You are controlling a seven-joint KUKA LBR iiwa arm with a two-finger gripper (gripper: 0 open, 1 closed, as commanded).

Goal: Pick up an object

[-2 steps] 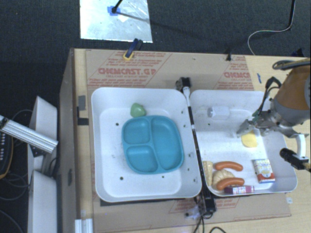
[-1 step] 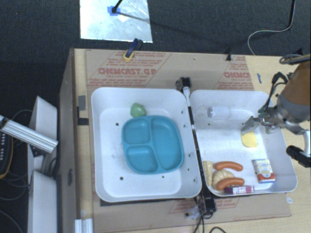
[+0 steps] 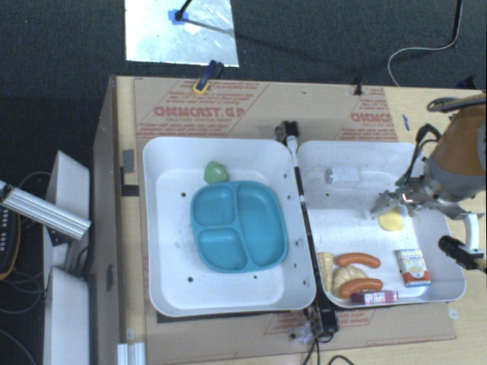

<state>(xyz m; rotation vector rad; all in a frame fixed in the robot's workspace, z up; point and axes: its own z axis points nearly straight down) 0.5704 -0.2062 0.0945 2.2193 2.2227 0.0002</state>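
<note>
Right white bin [image 3: 358, 166], end effector [image 3: 394, 201] low beside yellow object [image 3: 391, 221], finger state unclear.

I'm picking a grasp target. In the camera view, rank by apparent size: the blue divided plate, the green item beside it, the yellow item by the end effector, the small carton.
Largest to smallest:
1. Blue divided plate, by far.
2. Small carton.
3. Green item and yellow item: too alike to rank.

Divided tray [image 3: 238, 226] in left bin [image 3: 171, 204]
</note>
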